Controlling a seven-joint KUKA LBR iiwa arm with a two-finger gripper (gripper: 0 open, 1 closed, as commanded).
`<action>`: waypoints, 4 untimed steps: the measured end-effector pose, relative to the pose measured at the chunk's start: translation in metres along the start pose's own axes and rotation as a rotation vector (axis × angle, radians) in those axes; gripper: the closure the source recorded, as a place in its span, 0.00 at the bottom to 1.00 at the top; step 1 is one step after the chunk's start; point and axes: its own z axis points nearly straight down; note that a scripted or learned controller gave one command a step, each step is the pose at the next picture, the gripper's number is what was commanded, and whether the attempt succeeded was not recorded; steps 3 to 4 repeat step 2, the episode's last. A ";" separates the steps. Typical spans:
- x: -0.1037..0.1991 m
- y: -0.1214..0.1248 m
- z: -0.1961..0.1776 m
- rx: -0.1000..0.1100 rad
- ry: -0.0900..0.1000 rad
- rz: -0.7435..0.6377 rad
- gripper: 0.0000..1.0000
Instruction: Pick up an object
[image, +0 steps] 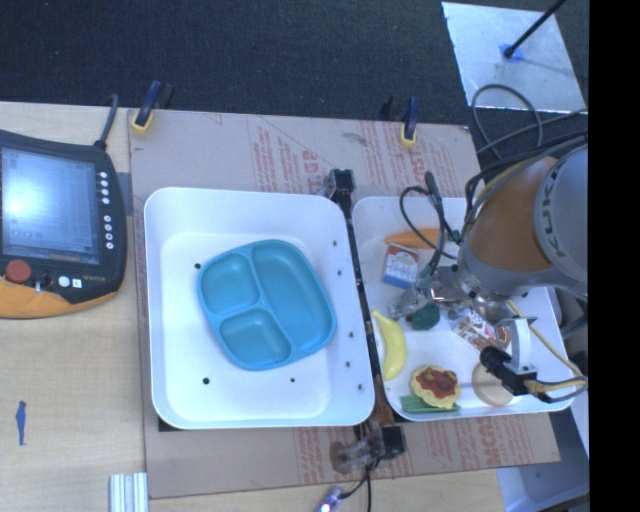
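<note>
My gripper (437, 296) reaches down into the right bin (520, 408), just above a dark green object (424, 317). The grey arm with its orange band (505, 225) covers the bin's right half. Around the gripper lie a small blue and white carton (400, 267), an orange carrot-like piece (412, 239), a yellow banana (392, 343), a toy pizza slice (433, 386) and a round tan piece (489, 386). Nothing can be seen held between the gripper's parts.
The left bin (170, 300) holds a blue divided plate (265, 303). A teach pendant (55, 225) lies on the bench at far left. Cables (425, 205) loop above the right bin. Clamps (408, 120) hold the board at the back.
</note>
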 end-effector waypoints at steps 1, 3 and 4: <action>-0.001 0.000 -0.010 0.001 -0.002 -0.003 1.00; 0.061 0.030 -0.101 -0.001 0.001 0.001 1.00; 0.061 0.030 -0.101 -0.001 0.001 0.001 1.00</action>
